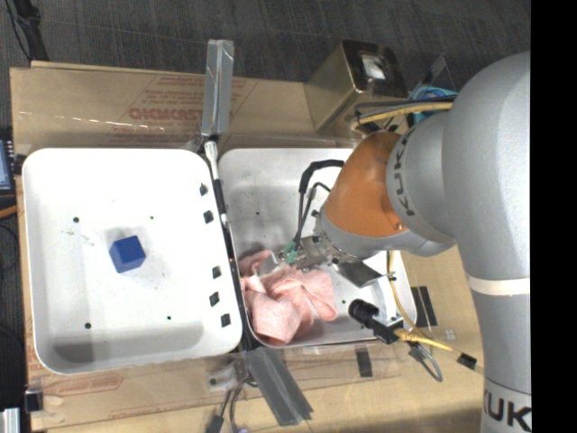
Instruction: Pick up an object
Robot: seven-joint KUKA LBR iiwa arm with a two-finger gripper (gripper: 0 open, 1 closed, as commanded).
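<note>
Hovering in right bin (270, 174), fingers (294, 256) touching pink cloth (287, 303); opening, grip indiscernible.

Dark, perhaps carpeted floor (180, 7) (top of view); brown cardboard (108, 102) lines the bench.

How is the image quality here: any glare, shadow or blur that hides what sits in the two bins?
Camera view: the left bin is brightly lit, near washed out, yet the blue cube reads sharp; a soft shadow lies along that bin's near wall; the arm covers part of the right bin, where the pink cloth is clear.
</note>
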